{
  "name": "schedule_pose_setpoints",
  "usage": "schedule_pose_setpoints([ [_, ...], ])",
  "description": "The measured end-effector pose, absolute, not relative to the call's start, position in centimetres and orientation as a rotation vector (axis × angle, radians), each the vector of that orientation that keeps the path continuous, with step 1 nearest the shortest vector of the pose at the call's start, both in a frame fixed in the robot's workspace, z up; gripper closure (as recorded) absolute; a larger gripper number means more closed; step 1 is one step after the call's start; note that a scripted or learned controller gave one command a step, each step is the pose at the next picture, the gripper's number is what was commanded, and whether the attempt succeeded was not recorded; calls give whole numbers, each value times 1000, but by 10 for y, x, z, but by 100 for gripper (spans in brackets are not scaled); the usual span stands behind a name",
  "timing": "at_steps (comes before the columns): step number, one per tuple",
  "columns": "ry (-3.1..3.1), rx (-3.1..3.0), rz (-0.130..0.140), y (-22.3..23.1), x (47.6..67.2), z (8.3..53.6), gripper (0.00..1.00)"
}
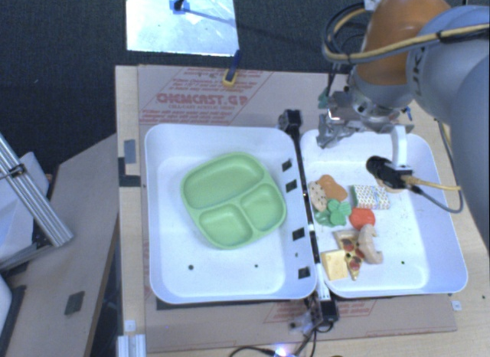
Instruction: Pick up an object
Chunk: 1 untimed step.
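**Q:** Where is the arm sitting, and what is within its reach?

**A:** I am watching the gripper [337, 129] hanging over the far edge of the right bin [436, 217], near the divider between the two bins. The candidate objects are lying clustered at that bin's left side: a brown cookie [331, 187], a green piece [334, 211], a red tomato-like piece [362, 217], a patterned white block [371, 196], a pizza slice [352, 252] and a yellow cheese wedge [333, 264]. The left bin [164, 194] is holding a green divided plate [233, 200].

**Q:** Is anything being gripped?

**A:** I am seeing nothing between the fingers; whether they are spread or closed I cannot tell from this angle.

**Q:** How far along is the pick?

**A:** I am judging it as not yet done. Every object is resting on the bin floor, well apart from the gripper. Choosing a target, descending, closing and lifting are all remaining.
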<state>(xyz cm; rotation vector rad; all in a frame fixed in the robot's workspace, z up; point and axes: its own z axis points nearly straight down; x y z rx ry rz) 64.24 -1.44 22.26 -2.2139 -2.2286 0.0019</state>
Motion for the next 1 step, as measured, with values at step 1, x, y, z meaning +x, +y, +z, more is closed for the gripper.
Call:
schedule_pose_setpoints([
  [1, -2223, -2220, 0, -21, 640, 228, 100],
])
